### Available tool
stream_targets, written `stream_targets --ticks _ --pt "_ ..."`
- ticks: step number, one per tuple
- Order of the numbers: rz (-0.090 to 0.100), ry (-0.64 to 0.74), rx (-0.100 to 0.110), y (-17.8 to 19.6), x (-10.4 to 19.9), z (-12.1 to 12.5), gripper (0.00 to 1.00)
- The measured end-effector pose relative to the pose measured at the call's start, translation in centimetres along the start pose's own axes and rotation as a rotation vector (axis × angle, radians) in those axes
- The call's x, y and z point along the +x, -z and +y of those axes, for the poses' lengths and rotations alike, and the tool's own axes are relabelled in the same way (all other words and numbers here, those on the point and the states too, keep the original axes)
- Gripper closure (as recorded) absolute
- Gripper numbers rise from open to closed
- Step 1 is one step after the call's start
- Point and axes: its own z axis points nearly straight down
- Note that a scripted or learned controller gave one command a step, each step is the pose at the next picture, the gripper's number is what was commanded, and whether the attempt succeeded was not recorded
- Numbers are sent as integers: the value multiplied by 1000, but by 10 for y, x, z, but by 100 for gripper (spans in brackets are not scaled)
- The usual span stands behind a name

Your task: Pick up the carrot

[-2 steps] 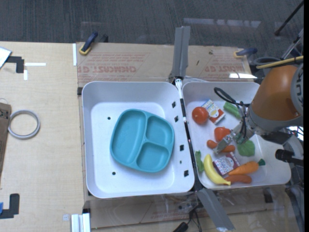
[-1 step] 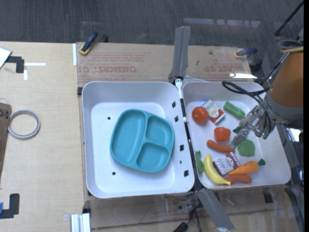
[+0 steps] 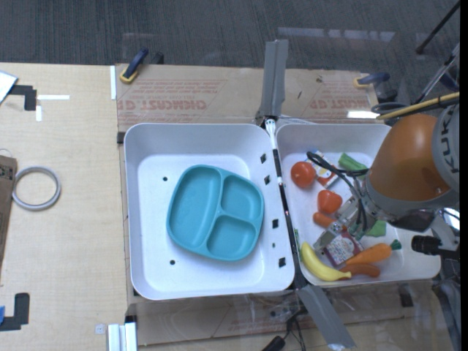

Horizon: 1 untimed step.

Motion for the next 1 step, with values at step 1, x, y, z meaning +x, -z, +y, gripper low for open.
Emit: stream_targets --ticks 1 --pt "-1 -32 1 87 -69 6 0"
